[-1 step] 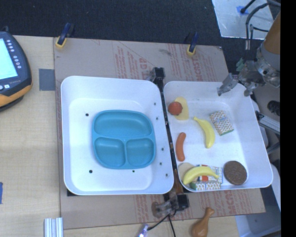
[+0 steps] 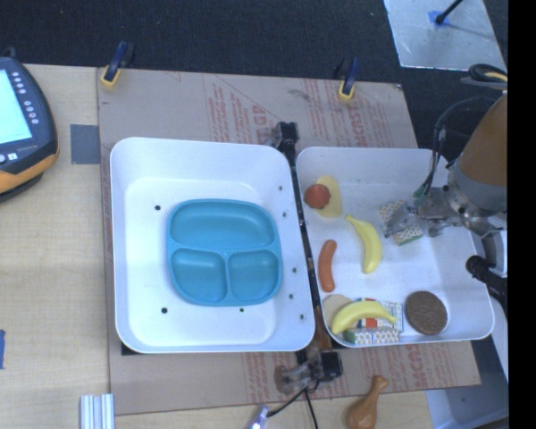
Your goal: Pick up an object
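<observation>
The right bin [image 2: 447,164] holds several toy foods. A red tomato [image 2: 317,196] lies on a yellow piece near the bin's left wall. A yellow banana [image 2: 369,244] lies in the middle, with an orange-red sausage [image 2: 327,264] to its left. A second banana [image 2: 364,315] rests on a small printed box [image 2: 378,332] at the front, and a brown round cookie [image 2: 425,312] lies to the right of them. My gripper [image 2: 408,223] reaches in from the right, low over a small patterned packet [image 2: 394,213] beside the banana. Nothing is visibly held.
The left bin [image 2: 129,239] carries a blue divided plate [image 2: 224,250]. A teach pendant [image 2: 9,123] lies on the bench at far left. A brown toy drumstick [image 2: 366,406] lies outside the bins at the front. Clamps [image 2: 347,80] hold the cardboard at the back.
</observation>
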Controlling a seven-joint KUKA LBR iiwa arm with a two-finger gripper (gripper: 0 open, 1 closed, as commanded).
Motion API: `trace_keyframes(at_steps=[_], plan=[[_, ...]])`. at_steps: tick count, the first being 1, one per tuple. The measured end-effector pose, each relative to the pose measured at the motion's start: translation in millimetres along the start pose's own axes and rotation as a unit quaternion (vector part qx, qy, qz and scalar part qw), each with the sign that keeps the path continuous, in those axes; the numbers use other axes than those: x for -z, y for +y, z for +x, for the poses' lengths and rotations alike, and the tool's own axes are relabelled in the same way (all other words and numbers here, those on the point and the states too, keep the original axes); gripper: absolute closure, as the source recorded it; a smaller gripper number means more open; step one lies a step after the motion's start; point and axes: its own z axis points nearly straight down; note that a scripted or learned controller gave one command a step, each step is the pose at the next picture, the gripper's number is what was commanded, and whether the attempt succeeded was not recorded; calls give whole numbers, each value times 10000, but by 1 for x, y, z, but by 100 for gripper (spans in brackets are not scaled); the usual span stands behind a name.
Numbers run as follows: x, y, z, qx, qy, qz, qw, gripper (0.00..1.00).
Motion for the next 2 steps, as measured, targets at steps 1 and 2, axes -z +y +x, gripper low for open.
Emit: trace_keyframes(at_steps=[1,2], plan=[[11,0,-1,13,-4,6,10000,100],[39,29,35,4,-4,-7,10000,100]])
